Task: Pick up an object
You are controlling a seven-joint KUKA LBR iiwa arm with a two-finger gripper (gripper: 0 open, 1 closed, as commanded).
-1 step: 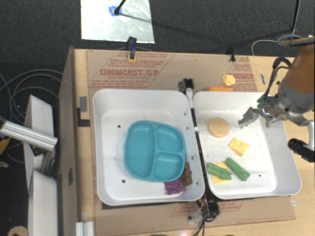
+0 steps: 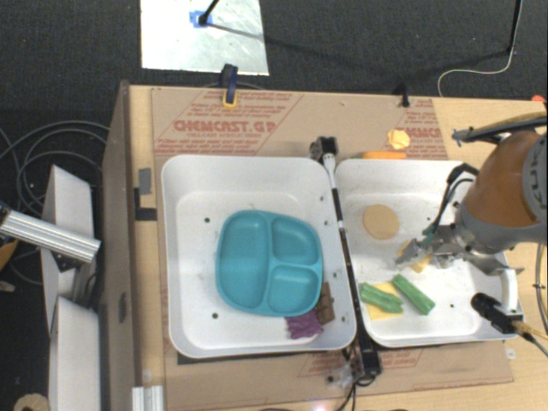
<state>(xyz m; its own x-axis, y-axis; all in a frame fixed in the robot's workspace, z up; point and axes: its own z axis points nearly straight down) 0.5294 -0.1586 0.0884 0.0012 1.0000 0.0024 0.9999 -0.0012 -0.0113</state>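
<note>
My gripper point(image 2: 417, 251) is low in the right bin point(image 2: 428, 174), near its middle, on the arm that comes in from the right. A small yellow piece point(image 2: 419, 266) lies just beneath it; I cannot tell whether they touch. In front of it lie a green stick point(image 2: 413, 294), a second green piece point(image 2: 378, 297) and a flat yellow piece point(image 2: 383, 310). A tan round disc point(image 2: 381, 222) rests to the gripper's left.
The left bin point(image 2: 197, 229) holds a teal divided plate point(image 2: 270, 262), with a purple lump point(image 2: 301, 325) and a brown piece point(image 2: 326, 305) at the plate's front right. An orange item point(image 2: 384, 154) and a yellow item point(image 2: 398, 138) lie on the cardboard behind the right bin.
</note>
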